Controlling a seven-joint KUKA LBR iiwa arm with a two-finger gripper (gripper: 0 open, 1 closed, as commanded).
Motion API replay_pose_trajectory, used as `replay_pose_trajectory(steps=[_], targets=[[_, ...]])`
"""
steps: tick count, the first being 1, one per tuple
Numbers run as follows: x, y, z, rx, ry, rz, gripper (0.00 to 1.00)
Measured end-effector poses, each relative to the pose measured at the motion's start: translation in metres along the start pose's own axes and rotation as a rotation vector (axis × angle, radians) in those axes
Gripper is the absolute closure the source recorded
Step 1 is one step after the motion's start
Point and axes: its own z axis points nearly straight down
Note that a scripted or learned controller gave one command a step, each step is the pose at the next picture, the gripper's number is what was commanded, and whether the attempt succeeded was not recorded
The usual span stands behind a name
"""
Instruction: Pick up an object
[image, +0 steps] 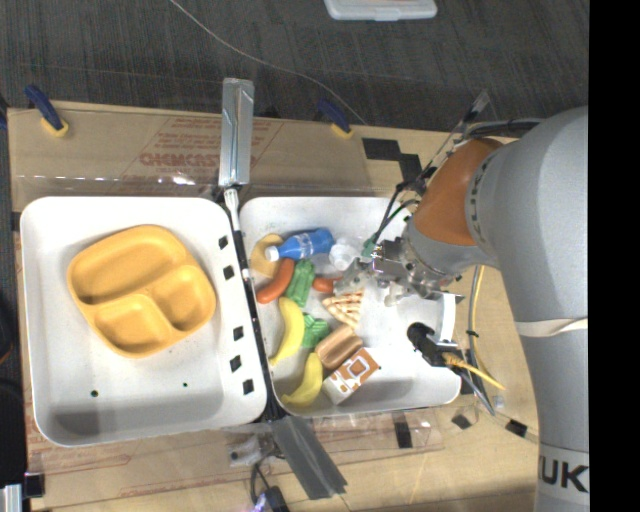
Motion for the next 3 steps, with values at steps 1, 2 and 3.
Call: replay_pose_trajectory(steps=[1, 2, 3], targets=[[0.05, 0.035, -0.019, -0.005, -0.002, -0.187, 0.0], [0.085, 0.028, 0.006, 0.0, -0.002, -0.45, 0.0], [0.085, 0.028, -0.005, 0.0, -0.002, -0.453, 1.0]])
